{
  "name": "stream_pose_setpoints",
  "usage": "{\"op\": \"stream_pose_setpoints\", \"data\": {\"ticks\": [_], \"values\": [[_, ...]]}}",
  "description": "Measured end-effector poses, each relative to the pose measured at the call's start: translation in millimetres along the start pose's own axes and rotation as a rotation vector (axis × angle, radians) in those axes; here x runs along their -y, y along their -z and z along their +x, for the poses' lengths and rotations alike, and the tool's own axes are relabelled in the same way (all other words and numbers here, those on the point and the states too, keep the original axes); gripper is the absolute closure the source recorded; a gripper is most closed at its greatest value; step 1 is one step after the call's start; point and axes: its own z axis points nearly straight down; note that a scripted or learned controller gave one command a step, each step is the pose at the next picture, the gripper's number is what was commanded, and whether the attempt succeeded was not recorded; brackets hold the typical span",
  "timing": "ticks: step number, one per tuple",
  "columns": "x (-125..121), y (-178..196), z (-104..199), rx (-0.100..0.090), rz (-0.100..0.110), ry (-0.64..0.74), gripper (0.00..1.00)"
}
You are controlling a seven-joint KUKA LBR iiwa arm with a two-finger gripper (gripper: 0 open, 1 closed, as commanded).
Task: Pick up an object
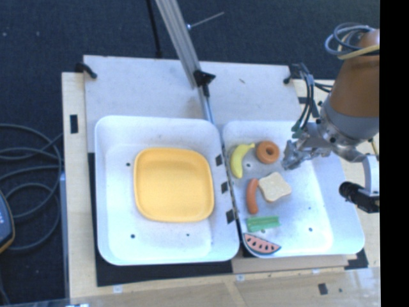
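You are looking down on a pale wooden bench (77,190) carrying two shallow white bins. The left white bin (115,235) holds a square yellow plastic plate (173,184) in its middle. The right white bin (319,229) holds the toy food, all in its left half. The grey arm with the orange band (356,88) reaches in from the right, and its two-finger gripper (291,157) hangs over the right bin, just right of the brown ring doughnut (267,151); you cannot tell from here how its fingers stand. Beside the doughnut lies a yellow banana (239,159). Below them sit a tan slice of bread (275,187) and a reddish sausage (252,196) (close together, perhaps touching). Lower still come a flat green block (262,222) and a red watermelon slice (261,245) at the bin's front corner.
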Motion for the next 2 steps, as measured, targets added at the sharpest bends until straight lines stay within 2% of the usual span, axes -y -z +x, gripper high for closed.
{"op": "stream_pose_setpoints", "data": {"ticks": [2], "values": [[-36.6, 1.1, 103.6, 0.000, 0.001, -0.001, 1.00]]}}
